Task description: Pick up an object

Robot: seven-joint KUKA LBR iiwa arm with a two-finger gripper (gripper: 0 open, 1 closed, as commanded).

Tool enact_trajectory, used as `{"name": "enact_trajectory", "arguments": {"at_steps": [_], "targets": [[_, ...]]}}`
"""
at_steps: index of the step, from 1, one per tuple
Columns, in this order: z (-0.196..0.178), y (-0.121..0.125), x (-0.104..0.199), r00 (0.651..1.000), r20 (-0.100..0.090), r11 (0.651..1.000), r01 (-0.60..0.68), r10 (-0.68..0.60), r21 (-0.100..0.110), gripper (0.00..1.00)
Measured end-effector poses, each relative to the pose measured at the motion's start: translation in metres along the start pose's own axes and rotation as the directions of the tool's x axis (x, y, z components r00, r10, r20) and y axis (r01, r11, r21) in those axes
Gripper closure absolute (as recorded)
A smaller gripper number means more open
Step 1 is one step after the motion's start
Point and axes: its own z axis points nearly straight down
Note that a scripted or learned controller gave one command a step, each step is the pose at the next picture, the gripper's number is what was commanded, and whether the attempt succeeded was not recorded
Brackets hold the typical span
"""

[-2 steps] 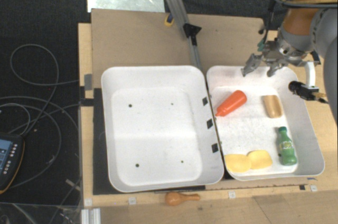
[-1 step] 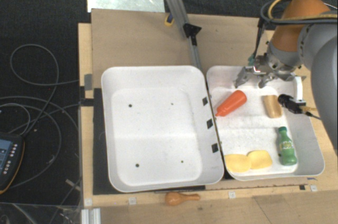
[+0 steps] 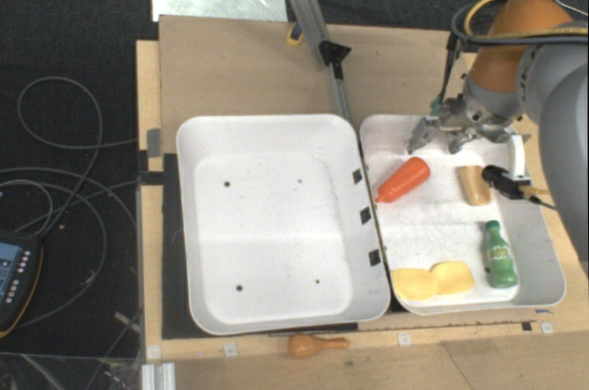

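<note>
The tan wooden worktop (image 3: 239, 66) carries two shallow white plastic bins side by side. The left bin (image 3: 276, 223), the larger in view, shows only its bare floor. The right bin (image 3: 543, 287) holds an orange carrot-shaped toy (image 3: 403, 180) near its left wall, a pale yellow flat piece (image 3: 433, 281) at its front edge, a tan block (image 3: 474, 185) toward the right, and a small green bottle with a yellow cap (image 3: 498, 255) lying near the front right corner. The grey arm with its orange band (image 3: 515, 39) reaches over the far end of this bin. Its jaws (image 3: 444, 138) stand spread apart, gripping nothing, and hang just beyond the carrot-shaped toy, which lies apart from them toward the front left. A small orange pear-shaped object (image 3: 313, 344) rests on the worktop in front of the bins.
</note>
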Motion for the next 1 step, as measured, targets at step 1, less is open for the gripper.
{"name": "enact_trajectory", "arguments": {"at_steps": [1], "targets": [[-0.0124,0.0014,-0.0001,1.0,0.001,1.0,0.002,-0.002,-0.004,1.0]]}}
